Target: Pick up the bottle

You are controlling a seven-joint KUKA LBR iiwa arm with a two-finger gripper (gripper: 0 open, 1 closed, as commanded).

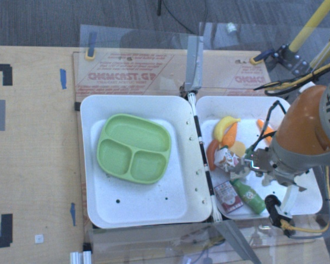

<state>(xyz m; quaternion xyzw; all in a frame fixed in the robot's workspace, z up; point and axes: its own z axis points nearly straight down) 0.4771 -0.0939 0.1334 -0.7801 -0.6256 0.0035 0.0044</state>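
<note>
A small green bottle (249, 196) with a lighter cap end toward the upper left is seen lying on its side in the right bin (308, 203), near that bin's front edge, its body slanted from upper left to lower right. Just to its left a small red-and-white packet (227, 196) is laid flat, almost touching it. The hand (246, 166) is found just above the bottle's upper end, at the tip of the grey arm (300, 131) with its orange band, which is stretched in from the right and by which much of the right bin is covered. Whether the hand is released or clenched cannot be told, since its tip is blurred into the clutter around it; the bottle is seen resting on the bin floor, not lifted. Close around the hand a white-and-red wrapped item (226, 158) is piled with a yellow banana (225, 126), an orange piece (230, 135) and a red-brown piece (211, 154) along the bin's left wall. Another orange bit (263, 127) is visible beside the arm. In the left bin (99, 202) a light green divided plate (134, 147) with three compartments is placed, well apart from the bottle. Both bins are set side by side on the wooden worktop (33, 147), which is marked with black and blue tape.
</note>
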